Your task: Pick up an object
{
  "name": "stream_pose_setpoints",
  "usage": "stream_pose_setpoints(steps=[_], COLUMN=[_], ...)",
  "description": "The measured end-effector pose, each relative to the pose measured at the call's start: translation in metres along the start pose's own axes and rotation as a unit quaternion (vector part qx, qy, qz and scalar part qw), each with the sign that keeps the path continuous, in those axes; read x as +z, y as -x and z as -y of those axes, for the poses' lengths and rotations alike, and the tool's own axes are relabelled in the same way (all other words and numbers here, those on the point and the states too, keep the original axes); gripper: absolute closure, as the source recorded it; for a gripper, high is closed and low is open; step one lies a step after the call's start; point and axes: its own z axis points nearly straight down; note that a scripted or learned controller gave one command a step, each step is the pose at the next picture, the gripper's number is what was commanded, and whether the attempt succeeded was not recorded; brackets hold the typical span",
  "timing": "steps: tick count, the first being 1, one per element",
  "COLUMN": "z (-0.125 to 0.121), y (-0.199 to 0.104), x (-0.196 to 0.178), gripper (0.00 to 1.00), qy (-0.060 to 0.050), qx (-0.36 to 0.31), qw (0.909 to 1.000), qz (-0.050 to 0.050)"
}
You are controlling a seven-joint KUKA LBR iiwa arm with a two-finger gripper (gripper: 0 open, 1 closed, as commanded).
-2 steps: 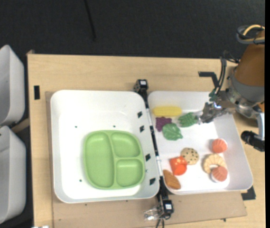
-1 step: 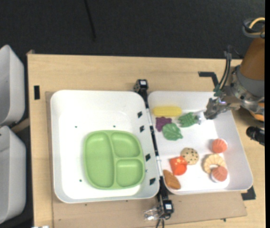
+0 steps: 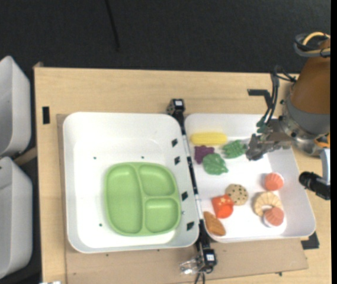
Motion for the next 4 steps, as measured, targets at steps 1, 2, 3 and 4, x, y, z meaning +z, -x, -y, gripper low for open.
stream_pose_setpoints(steps=[1,2,3,4], z=[0.035,0.027,0.031,0.034], y=[-0.034,-0.045,-0.037,-0.035], x=[0.021,0.017,0.019,0.019], gripper=[1.0,1.0,1.0,1.0], qy=[-0.002,0.0,0.0,-0.001], qx=[0.0,0.0,0.002,0.003], qw=[1.0,1.0,1.0,1.0], qz=[0.0,0.0,0.001,0.0])
